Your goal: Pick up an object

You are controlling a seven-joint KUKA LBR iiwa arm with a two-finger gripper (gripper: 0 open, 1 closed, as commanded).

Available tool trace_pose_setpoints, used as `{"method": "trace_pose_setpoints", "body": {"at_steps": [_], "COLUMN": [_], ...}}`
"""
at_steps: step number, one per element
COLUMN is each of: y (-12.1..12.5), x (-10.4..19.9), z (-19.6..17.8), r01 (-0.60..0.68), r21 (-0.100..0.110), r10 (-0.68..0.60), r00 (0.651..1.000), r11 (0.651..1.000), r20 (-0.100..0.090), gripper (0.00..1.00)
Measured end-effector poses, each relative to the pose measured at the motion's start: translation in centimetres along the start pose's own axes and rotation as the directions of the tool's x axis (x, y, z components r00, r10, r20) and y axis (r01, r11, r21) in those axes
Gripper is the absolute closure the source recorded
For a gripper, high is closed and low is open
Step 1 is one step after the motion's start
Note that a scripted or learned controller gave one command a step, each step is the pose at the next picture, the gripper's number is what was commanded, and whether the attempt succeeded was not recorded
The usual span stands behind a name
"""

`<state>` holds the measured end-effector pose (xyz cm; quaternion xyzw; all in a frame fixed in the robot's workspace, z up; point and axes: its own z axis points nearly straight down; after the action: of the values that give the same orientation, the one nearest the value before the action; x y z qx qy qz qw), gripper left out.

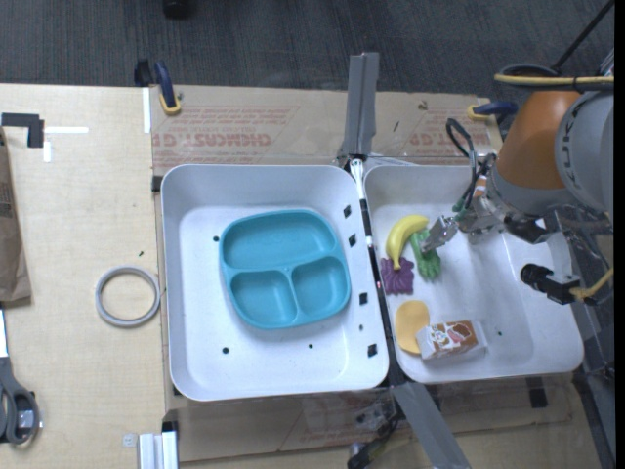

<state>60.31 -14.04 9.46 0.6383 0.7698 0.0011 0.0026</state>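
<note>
- The banana (404,233), yellow and curved, lies in the right bin (547,355) near its left wall, towards the far end.
- A green leafy toy (427,259) lies just beside the banana on its right, touching or nearly touching it.
- A purple toy (396,276) sits directly in front of the banana's near end, close against the bin's left wall.
- Nearer the front of the same bin lies a round yellow-orange piece (410,322), and a small brown and white packet (453,339) overlaps its right edge.
- The hand (441,233) is low over the right bin, its tip just beside the banana's upper end and above the green leafy toy; whether it is released or clenched cannot be told, and nothing is seen grasped in it.
- The arm (547,154) comes in from the right, its orange band above the bin's far right corner.
- The left bin (186,291) holds a blue divided tray (285,267) with three compartments.
- On the table (78,213) to the left of the bins lie a grey ring (128,294) and, at the near edge, a pair of scissors (17,404).
</note>
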Motion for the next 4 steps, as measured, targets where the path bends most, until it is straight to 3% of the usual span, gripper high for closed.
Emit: {"method": "trace_pose_setpoints", "body": {"at_steps": [1,2,3,4], "y": [3.9,4.0,4.0,1.2], "x": [3.2,3.2,3.2,2.3], "z": [-1.1,-2.1,-2.1,0.3], "r01": [0.136,0.136,0.136,-0.177], "r21": [0.003,0.002,0.003,0.006], "r10": [-0.136,-0.136,-0.136,0.177], "r00": [0.991,0.991,0.991,0.984], "r11": [0.991,0.991,0.991,0.984], "r20": [-0.002,-0.001,-0.001,-0.002], "gripper": [0.00,1.00,0.00,0.00]}}
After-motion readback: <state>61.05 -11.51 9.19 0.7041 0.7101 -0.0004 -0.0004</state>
